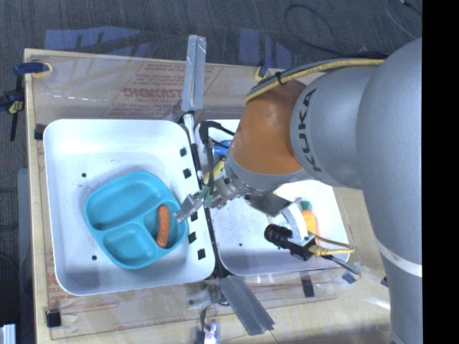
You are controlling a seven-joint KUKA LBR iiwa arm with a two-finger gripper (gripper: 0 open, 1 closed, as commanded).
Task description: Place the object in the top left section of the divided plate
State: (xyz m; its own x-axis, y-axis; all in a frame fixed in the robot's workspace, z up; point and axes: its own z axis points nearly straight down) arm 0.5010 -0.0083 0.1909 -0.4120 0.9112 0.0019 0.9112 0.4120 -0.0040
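Note:
A blue divided plate (129, 219) lies in the left bin (72, 149), toward its lower right. An orange-brown sausage (163, 225) lies lengthwise in the plate's narrow right-hand section, close to the rim. The plate's large upper-left section and its lower section hold nothing. My gripper (189, 208) hangs over the wall between the two bins, just right of the sausage and slightly above it. Nothing shows in its grasp. The grey arm with its orange band (269, 138) covers much of the right bin.
In the right bin (244, 253) a small orange and green object (308, 219) peeks out beside the arm. A grey metal bar (193, 74) stands behind the bins at the middle. Bare white floor surrounds the plate in the left bin.

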